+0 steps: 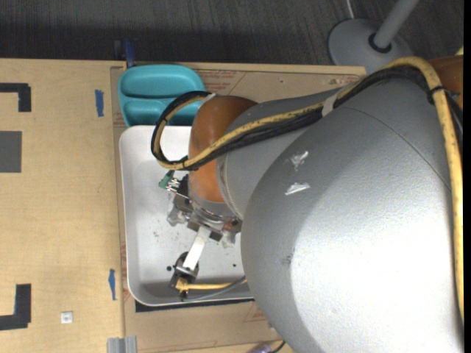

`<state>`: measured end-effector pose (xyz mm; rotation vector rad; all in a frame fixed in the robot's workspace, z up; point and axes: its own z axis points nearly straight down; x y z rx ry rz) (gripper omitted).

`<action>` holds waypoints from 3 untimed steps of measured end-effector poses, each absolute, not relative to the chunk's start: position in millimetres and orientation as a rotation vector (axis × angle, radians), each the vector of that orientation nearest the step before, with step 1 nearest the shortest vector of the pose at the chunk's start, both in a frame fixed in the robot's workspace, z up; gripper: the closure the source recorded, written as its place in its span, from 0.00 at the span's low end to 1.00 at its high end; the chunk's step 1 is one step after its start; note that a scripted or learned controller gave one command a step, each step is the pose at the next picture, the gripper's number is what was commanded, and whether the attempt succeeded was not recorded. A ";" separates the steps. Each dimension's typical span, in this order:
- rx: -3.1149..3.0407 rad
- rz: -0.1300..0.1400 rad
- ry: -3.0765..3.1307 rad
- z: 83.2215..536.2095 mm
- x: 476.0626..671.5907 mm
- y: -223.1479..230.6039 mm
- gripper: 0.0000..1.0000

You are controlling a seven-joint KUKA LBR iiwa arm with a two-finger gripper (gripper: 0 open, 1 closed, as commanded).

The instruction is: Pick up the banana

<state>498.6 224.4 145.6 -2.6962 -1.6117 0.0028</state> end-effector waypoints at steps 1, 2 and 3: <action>-2.574 -0.004 -1.800 86.6 480.1 224.7 0.00; -2.826 -0.002 -1.370 86.3 540.4 225.1 0.00; -2.827 -0.002 -1.369 86.4 540.4 225.1 0.00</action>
